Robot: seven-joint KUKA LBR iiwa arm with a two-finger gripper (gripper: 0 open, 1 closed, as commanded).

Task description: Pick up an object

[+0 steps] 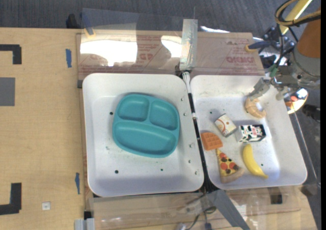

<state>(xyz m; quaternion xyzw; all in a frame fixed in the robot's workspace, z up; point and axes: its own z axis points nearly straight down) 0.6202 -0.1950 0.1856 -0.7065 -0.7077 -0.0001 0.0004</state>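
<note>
Nearest the viewer, a banana (253,161) and pizza slice (227,164) are lying in the right bin (293,137), well below the end effector (264,87). A tan pastry (254,107) is sitting just beneath it. Finger state: cannot tell.

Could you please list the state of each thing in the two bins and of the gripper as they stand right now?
teal divided plate: right way up in the left bin.
bread roll: in the right bin, under the gripper.
small carton: tilted.
cow-print box: lying flat.
waffle piece: flat.
pizza slice: flat.
banana: on its side.
</note>
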